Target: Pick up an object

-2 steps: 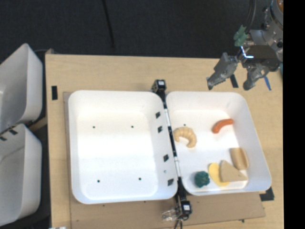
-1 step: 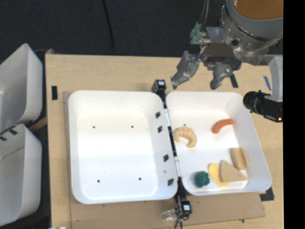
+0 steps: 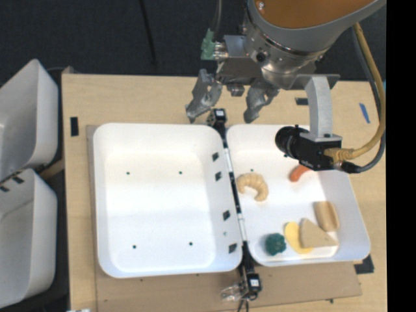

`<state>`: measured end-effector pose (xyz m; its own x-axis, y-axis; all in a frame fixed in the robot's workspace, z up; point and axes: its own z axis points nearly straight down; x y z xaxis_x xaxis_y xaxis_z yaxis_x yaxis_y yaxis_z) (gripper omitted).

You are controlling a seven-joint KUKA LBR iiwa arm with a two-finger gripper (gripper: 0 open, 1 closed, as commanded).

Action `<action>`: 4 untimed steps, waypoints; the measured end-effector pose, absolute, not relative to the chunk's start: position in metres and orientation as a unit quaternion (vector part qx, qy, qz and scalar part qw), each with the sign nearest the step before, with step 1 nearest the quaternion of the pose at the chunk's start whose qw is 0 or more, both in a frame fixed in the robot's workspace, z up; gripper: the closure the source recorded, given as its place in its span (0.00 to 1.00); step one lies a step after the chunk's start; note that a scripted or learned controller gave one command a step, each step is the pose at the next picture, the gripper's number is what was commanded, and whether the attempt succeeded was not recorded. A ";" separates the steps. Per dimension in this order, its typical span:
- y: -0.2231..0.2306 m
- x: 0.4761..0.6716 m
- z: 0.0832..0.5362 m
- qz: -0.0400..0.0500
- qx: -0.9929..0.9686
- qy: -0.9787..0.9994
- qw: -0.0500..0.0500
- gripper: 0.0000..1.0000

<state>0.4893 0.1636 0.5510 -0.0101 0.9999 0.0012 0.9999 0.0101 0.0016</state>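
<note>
Croissant (image 3: 253,186), carrot (image 3: 297,173), cheese (image 3: 316,235) and broccoli (image 3: 275,243) fill right bin (image 3: 260,138); hand (image 3: 224,112) hangs open, gripping nothing

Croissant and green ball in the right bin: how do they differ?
The croissant is tan, curved and long; the green ball is dark green, round and smaller. The croissant lies alone mid-bin, while the ball sits at the near edge beside a yellow piece. Both rest in the right bin, away from the claw.
</note>
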 end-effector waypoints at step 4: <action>0.221 0.490 0.423 -0.003 0.708 0.706 -0.001 1.00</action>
